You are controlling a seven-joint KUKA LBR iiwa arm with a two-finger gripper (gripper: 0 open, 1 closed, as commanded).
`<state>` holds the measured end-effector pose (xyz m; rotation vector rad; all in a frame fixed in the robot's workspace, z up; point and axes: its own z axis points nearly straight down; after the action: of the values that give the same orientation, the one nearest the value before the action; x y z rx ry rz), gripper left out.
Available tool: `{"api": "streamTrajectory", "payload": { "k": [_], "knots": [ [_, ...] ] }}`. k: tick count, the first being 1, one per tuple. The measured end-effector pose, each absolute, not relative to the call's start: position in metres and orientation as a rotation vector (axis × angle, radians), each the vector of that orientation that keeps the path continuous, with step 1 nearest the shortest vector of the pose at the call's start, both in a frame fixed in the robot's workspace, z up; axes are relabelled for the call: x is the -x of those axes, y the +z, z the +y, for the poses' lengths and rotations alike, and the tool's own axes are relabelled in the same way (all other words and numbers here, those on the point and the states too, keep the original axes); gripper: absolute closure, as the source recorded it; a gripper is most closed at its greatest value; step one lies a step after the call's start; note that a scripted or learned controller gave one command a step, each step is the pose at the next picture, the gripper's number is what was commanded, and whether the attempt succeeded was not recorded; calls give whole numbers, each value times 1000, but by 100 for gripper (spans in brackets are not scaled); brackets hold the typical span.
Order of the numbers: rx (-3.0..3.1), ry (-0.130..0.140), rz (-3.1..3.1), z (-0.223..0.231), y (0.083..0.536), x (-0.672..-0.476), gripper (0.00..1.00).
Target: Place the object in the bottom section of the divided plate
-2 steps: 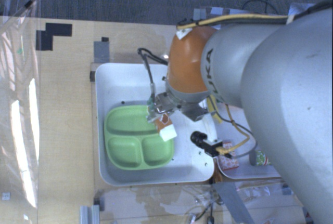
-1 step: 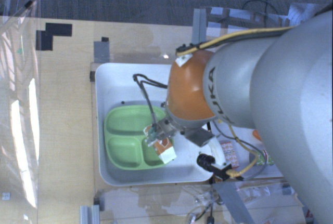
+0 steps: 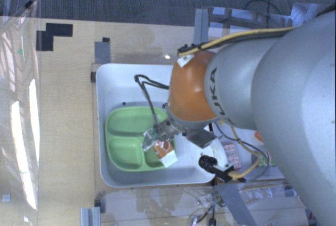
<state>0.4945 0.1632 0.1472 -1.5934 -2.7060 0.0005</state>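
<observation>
My arm is nearest the camera, a grey bulk with its orange band hanging over the right half of the bin and hiding much of what lies under it. Below the band my pincer sits over the green plate, at its right edge. Right beneath it is a small box, orange and white, lying tilted across the plate's lower right rim, partly on the plate and partly over the bin floor. Whether I am gripping the box or merely touching it I cannot tell, and I cannot tell how my pincer stands either; the wrist covers that.

My worries, as I judge them: the box straddles the rim, so if it is loose it may tip outward into the bin rather than settle in the bottom section. If I do hold it, only by a corner, it could twist as it comes free. And pressing down near the rim could rock or slide the plate.
</observation>
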Motion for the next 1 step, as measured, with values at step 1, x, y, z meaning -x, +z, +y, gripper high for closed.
{"api": "streamTrajectory", "payload": {
  "k": [1],
  "knots": [
    [1677, -5, -2659, 111, 94, -490, 0]
  ]
}}
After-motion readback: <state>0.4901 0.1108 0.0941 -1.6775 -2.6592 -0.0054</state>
